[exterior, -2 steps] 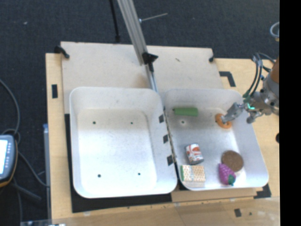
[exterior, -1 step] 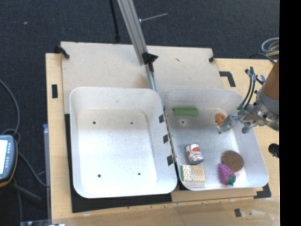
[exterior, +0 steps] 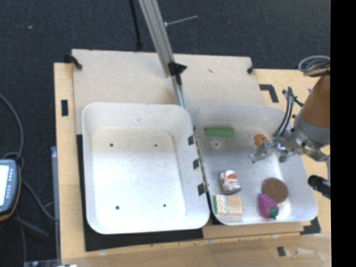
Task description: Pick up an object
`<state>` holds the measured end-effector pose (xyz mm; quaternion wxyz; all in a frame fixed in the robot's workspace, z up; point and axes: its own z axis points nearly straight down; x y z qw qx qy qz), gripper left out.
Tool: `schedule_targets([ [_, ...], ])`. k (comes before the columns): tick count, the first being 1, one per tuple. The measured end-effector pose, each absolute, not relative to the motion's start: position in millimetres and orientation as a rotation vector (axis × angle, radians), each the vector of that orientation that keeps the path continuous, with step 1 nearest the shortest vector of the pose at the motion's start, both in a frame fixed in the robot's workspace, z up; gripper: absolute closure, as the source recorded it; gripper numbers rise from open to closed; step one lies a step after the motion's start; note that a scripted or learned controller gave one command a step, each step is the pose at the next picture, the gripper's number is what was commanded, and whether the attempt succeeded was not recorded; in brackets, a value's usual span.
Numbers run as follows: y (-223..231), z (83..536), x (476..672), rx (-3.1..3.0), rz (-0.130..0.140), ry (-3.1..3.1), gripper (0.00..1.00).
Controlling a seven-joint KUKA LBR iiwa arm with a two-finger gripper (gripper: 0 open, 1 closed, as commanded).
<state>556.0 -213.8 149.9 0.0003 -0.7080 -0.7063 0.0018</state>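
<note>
You have 2 white bins side by side on the bench: the left bin [exterior: 139, 166] and the right bin [exterior: 247, 124], which carries all 6 items. Taking the right bin's centre as the clock face, the green block [exterior: 219, 132] lies flat at 11 o'clock and a small orange object [exterior: 260, 139] sits at 2 o'clock. The red-and-white can [exterior: 229, 181] lies on its side at 7 o'clock, with the patterned packet [exterior: 229, 205] just beyond it at the near rim. The brown disc [exterior: 275, 189] sits at 5 o'clock, and the purple object [exterior: 267, 204] touches its near edge.

The gripper [exterior: 261, 153] hangs over the bin at 3 o'clock, just beside the orange object (contact cannot be judged). You will note nothing sits between its fingers; whether they stand apart or together cannot be told.
</note>
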Motion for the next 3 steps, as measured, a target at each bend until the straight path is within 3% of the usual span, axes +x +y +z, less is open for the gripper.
schedule_targets([
  [1,-215,99,555.4,-2.225,0.005,-2.218,0.0],
  [2,-216,113,557.3,-2.235,-0.004,-2.216,1.0],
  [3,-211,160,563.9,-2.222,-0.005,-2.229,1.0],
])
